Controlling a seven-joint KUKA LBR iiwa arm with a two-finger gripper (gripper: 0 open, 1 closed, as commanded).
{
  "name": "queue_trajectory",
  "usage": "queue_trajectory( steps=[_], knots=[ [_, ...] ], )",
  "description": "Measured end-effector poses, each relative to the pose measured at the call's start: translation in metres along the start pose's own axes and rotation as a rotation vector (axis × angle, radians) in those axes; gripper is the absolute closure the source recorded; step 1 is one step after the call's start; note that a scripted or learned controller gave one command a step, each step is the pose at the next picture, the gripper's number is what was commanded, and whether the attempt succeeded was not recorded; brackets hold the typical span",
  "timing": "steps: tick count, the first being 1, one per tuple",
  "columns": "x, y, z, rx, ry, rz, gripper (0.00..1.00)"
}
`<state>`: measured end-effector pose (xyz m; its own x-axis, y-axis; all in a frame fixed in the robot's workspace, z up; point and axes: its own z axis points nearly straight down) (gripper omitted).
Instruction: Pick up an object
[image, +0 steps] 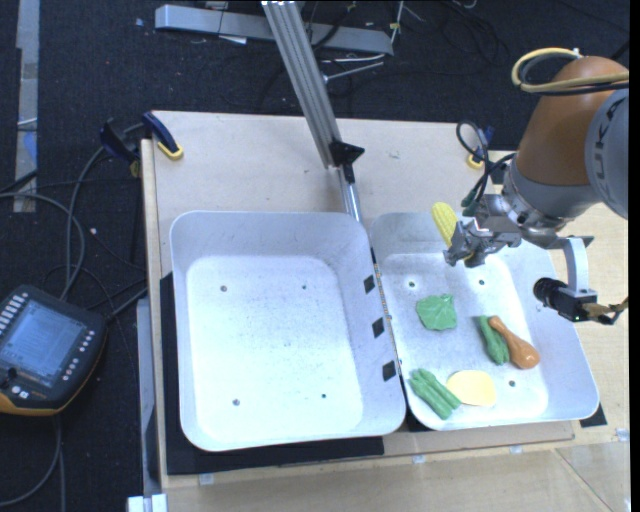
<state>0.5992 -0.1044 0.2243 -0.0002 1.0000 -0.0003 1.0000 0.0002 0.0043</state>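
Two shallow white bins sit side by side on the pale wooden bench (260, 150). The left bin (270, 325) shows bare white floor with a few small dark marks. The right bin (560, 385) holds the toy foods: a green leaf-shaped piece (437, 312) near its middle, a green and orange carrot-like piece (506, 341) to the right of the leaf, a flat yellow disc (471, 388) at the near edge, and a green pea pod (433, 392) touching the disc's left side. A yellow corn cob (444, 220) lies at the far end of the right bin, close to the rim. The gripper (466, 251) hangs over the far part of that bin, just beside the corn cob and slightly nearer the camera than it; the cob lies apart from the fingertips, not between them. The green leaf is a little further toward the camera, also clear of the gripper. The fingers are small and dark against the bin from this slant, but they look pressed close together with nothing pinched in them. The grey arm with its orange band (565, 120) reaches in from the right.
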Motion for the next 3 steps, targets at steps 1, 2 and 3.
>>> queue_trajectory(
  steps=[1,2,3],
  knots=[
    [0.0,0.0,-0.021,0.003,0.0,0.0,1.0],
    [0.044,-0.013,-0.015,0.005,0.001,-0.003,1.0],
    [0.089,-0.023,-0.02,0.004,0.001,-0.004,1.0]
  ],
)
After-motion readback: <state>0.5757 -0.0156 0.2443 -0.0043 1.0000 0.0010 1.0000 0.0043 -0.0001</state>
